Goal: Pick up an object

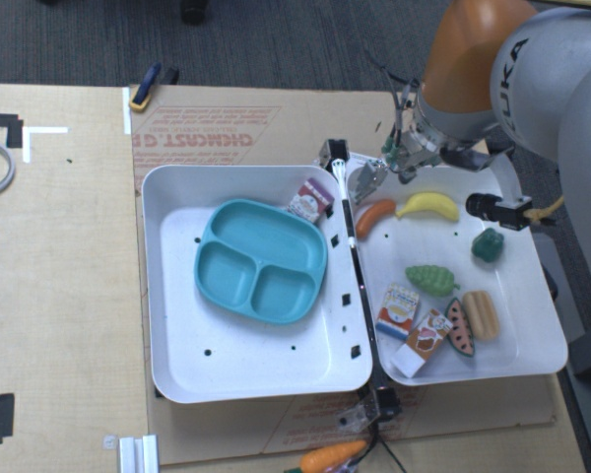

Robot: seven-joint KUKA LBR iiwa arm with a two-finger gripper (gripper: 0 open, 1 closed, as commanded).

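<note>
Status: pick not yet accomplished. The grey arm's end effector (399,158) sits at the far rim of the right shallow white bin (532,348), near the divider; its opening cannot be judged from this angle, and nothing is seen between its parts.

Candidate items all lie in that bin: a yellow toy banana (428,205) and an orange-red toy sausage (373,216) closest to the tool, then a green leafy piece (432,280), small printed cartons (399,310) and a watermelon slice (459,326) nearer the front.

Remaining, in my judgement: descent, grasp, lift.
</note>
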